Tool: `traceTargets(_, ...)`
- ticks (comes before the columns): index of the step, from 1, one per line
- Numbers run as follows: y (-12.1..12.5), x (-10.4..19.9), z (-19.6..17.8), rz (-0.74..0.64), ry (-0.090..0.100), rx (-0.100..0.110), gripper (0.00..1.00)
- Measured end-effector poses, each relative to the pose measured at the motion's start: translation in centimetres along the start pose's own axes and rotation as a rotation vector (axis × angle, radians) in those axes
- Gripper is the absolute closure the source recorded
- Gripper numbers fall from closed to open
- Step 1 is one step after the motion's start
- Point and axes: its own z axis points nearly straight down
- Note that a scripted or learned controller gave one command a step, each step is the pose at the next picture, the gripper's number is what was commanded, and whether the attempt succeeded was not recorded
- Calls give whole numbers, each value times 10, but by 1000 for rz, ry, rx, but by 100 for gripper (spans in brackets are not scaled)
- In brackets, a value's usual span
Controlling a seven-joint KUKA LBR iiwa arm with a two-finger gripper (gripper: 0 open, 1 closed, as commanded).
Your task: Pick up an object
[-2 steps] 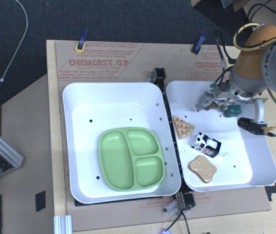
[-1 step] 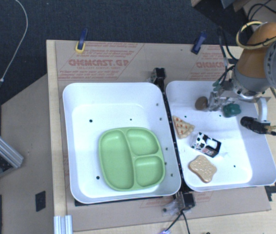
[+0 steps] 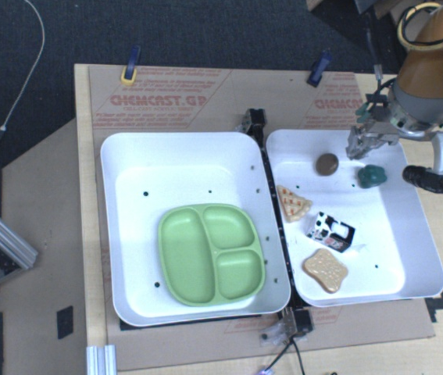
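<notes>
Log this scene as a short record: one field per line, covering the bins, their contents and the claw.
left bin: holds a green divided plate
right bin: holds five small items
items: brown round piece, teal lump, waffle-like wedge, black-and-white object, toast-shaped slice
claw: over the right bin's far end, between the brown round piece and the teal lump
claw grip: cannot tell

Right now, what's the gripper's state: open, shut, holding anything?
Gripper: cannot be told; it hangs over the right bin's far end, near the brown round piece and teal object.
</notes>
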Motion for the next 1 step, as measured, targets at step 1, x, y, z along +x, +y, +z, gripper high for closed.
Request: traceTargets(1, 0, -2, -65, 1, -1, -1, 100)
